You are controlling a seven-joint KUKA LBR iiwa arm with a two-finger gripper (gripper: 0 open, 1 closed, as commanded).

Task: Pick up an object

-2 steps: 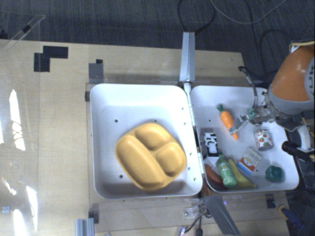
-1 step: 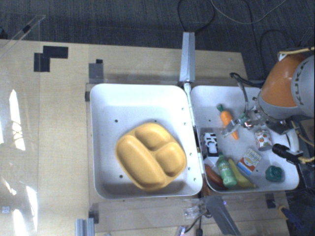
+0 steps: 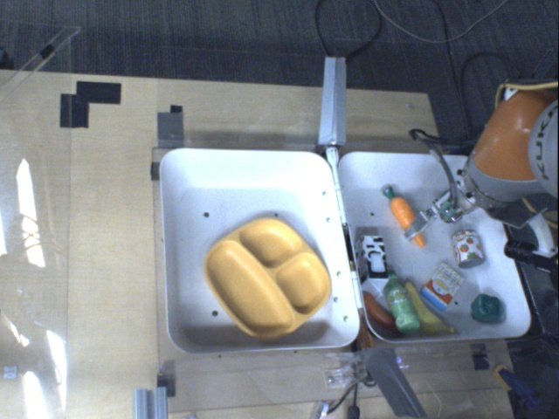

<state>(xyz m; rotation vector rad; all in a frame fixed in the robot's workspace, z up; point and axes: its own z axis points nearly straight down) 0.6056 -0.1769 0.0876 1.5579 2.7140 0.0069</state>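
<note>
We find the gripper (image 3: pixel 434 214) low in the right bin (image 3: pixel 515 326), just beside the toy carrot (image 3: pixel 401 210); whether it is parted or closed we cannot tell, and nothing shows in its hold. We judge the approach underway; next comes centring over the carrot.

Illumination was bright and even, falling from overhead; the white bins (image 3: pixel 253 168) appeared near saturation, their inner walls faintly shaded; a soft shadow lay beneath the yellow tray (image 3: pixel 266 273); pale streaks of glare crossed the tabletop (image 3: pixel 87 260) at the left, as on a clear sheet; small items in the right bin were soft and poorly resolved; the dark floor (image 3: pixel 175 16) stayed dim.
</note>
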